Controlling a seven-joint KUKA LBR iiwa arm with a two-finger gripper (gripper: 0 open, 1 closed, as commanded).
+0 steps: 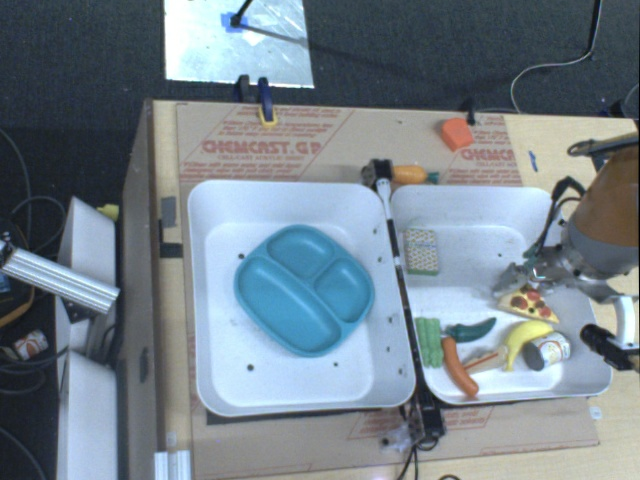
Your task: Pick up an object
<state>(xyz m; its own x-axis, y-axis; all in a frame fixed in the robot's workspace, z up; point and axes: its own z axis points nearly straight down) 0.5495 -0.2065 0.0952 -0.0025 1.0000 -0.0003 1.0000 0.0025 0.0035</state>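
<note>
End effector (pixel 522 276) low in right bin (pixel 470 203) near tabletop's right edge, opening impossible to judge, nothing visibly held; pizza slice (pixel 527 303) just below it toward front edge, long axis left-right.

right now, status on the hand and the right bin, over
Hand low in right bin, at the pizza slice; grip state unclear. Nothing seen held. Banana, can, carrot crowded close by. Blue tray alone in left bin.

Arm (pixel 610 218) cut by right edge; jaws' state over pizza slice (pixel 527 303) unclear
</note>
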